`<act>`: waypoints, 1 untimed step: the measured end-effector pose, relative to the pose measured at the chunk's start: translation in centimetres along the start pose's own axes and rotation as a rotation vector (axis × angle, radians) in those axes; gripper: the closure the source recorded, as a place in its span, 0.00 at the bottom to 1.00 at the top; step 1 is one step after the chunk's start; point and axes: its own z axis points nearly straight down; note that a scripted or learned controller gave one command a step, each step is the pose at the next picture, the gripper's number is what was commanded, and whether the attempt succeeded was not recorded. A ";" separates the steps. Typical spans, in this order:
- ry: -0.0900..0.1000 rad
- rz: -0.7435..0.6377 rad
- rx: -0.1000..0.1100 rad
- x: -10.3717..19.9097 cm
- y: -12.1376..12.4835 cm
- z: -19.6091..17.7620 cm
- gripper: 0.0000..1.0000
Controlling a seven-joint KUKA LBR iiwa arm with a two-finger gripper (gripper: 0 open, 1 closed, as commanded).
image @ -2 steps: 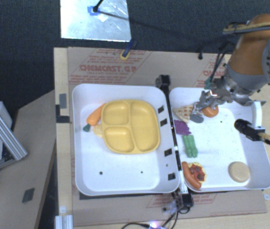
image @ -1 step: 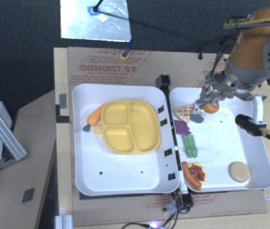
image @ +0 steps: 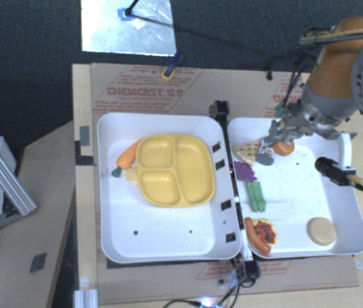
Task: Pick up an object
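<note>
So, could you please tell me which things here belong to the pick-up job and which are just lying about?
In play:
tool
orange piece beside it
waffle wedge
right bin

Lying about:
yellow tray
carrot
green beans
hot dog
tan disc

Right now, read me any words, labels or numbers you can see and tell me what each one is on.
Red print on the cardboard sheet behind the left bin: a large line that is too blurred to read for sure.
More red print on the cardboard beside the gripper: too small to read.
Red print on the cardboard's front edge: too small to read.
</note>
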 end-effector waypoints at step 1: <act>0.001 0.000 0.000 -0.2 -1.2 -1.3 1.00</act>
